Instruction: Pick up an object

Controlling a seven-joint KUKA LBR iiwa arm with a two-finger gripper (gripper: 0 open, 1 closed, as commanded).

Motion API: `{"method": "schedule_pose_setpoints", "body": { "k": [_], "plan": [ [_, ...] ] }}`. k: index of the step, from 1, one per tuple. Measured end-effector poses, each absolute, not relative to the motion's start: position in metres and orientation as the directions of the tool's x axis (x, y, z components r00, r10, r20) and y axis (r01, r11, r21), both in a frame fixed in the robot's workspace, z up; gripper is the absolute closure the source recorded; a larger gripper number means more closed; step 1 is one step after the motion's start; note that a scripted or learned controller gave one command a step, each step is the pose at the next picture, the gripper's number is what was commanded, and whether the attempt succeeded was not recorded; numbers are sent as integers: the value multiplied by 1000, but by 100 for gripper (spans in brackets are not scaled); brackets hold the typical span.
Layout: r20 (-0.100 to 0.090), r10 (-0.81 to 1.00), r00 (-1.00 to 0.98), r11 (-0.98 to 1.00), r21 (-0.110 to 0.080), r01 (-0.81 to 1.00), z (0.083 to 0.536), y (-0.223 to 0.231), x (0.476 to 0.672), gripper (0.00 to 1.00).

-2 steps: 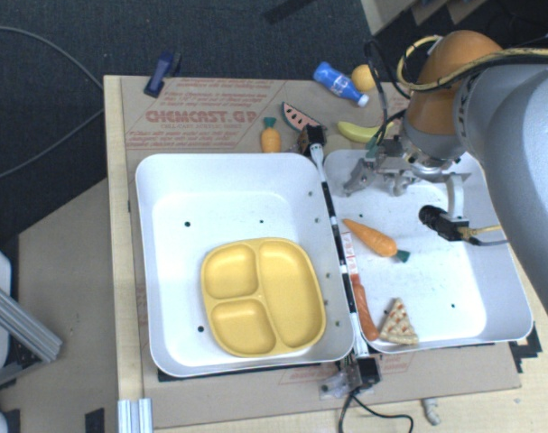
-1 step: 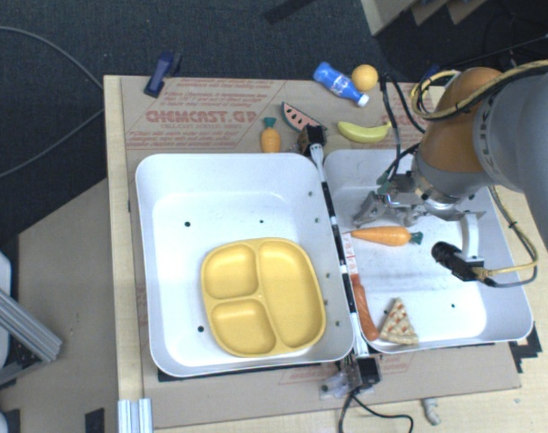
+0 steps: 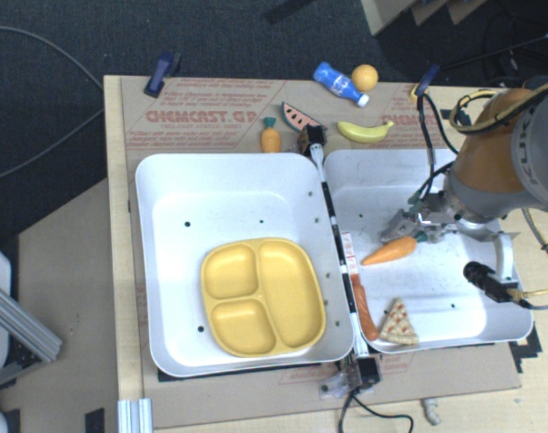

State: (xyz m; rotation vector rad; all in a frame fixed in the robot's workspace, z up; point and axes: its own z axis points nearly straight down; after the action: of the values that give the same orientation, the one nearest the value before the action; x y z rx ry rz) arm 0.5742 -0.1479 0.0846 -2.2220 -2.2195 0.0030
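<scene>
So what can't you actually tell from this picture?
- Whether the gripper holds the carrot: the wrist hides the contact.
- The printing on the blue bottle: too small.
- The right bin's far corner: hidden under the arm.

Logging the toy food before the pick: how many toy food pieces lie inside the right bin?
3: a carrot near the middle, by the gripper; a pizza slice at the near edge; a sausage-like piece along the left wall. The arm may hide more.
</scene>
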Motion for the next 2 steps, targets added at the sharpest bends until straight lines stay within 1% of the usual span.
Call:
{"method": "schedule_pose_setpoints", "body": {
  "k": [1,2],
  "plan": [
    [2,1000,-1,1,-2,1000,84,-107,571,0],
    [1,1000,0,0,-1,1000,94,-107,571,100]
  ]
}}
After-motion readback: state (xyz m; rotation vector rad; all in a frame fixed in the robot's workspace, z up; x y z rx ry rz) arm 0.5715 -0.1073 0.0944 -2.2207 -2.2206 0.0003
